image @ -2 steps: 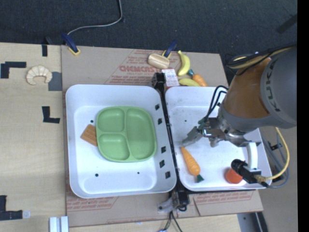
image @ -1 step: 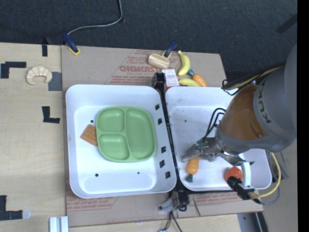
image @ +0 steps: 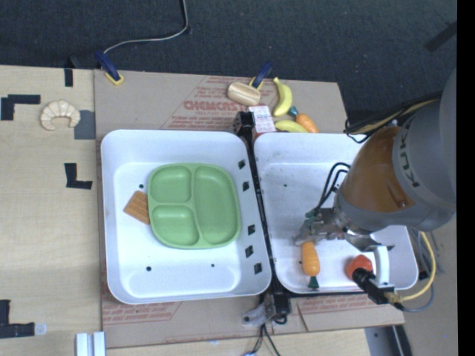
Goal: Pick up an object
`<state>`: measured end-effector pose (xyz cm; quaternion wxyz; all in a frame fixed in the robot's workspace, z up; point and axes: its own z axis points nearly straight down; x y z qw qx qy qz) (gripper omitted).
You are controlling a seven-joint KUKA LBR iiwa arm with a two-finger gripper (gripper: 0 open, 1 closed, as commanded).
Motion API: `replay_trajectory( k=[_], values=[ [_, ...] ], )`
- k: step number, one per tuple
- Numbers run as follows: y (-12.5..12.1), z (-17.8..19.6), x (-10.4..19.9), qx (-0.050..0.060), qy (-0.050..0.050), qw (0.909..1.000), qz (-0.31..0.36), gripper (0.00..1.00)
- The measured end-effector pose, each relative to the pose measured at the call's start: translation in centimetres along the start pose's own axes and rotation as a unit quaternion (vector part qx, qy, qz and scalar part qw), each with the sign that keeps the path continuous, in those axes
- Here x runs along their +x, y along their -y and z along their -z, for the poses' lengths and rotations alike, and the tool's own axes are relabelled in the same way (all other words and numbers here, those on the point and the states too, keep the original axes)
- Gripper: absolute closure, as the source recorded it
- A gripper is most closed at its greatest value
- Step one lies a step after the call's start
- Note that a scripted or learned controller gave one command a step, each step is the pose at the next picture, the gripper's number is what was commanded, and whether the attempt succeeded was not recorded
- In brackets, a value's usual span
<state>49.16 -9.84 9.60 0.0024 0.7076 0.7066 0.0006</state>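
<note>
An orange carrot (image: pixel 310 259) with a green tip lies just below the grey gripper (image: pixel 318 227). A pale green plate (image: pixel 194 205) sits far left of it, in a white bin (image: pixel 119 199).

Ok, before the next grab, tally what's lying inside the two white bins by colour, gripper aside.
Green: 1, the divided plate in the left bin
Tan: 1, a flat piece tucked partly under that plate
Orange: 1, the toy carrot in the right bin, just below the gripper
Red: 1, a small round object, partly hidden by the arm
Total: 4
</note>
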Motion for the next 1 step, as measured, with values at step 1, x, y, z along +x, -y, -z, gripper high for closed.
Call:
replay_trajectory(
  k=[1],
  values=[
    [-7.18, 8.85, 5.07, 0.002, -0.001, 1.0000, 0.002, 1.00]
  ],
)
